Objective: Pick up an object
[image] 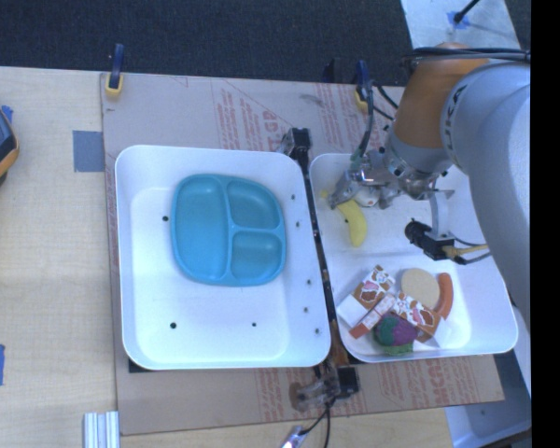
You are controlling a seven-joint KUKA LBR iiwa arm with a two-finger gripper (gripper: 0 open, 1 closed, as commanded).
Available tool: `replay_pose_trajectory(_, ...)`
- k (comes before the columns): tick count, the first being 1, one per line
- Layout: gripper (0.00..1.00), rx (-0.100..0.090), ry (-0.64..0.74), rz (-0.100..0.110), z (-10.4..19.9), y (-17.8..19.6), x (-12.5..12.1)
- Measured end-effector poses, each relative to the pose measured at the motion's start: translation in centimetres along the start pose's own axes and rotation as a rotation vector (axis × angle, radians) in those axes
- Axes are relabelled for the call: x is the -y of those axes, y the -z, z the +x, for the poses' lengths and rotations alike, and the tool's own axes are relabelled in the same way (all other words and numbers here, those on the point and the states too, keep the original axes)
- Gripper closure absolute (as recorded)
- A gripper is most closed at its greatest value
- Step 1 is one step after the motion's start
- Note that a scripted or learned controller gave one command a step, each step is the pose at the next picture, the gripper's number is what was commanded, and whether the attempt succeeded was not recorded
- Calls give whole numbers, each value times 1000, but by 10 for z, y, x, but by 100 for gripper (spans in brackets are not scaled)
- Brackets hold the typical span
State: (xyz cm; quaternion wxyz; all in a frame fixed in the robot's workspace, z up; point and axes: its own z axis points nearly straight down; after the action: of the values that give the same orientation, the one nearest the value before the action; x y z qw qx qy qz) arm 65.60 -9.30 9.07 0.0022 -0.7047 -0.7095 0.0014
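Grey arm (490, 129) reached in over right bin (485, 334); my hand (366, 187) hung low above yellow banana (354, 223); couldn't tell grip state.

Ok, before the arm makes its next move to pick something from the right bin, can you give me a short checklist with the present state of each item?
1. Gripper is over the right bin: ok.
2. Yellow banana lies just below the gripper, apart from the other toys: ok.
3. Finger opening: cannot tell, the wrist hides it.
4. Something already held: cannot tell.
5. Toy pile at the bin's near end is tightly packed, harder to grasp: not ok.
6. Blue divided plate sits in the left bin, out of the way: ok.
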Motion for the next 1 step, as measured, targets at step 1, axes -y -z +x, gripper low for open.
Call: replay_pose_trajectory(1,0,0,0,0,-1,0,0)
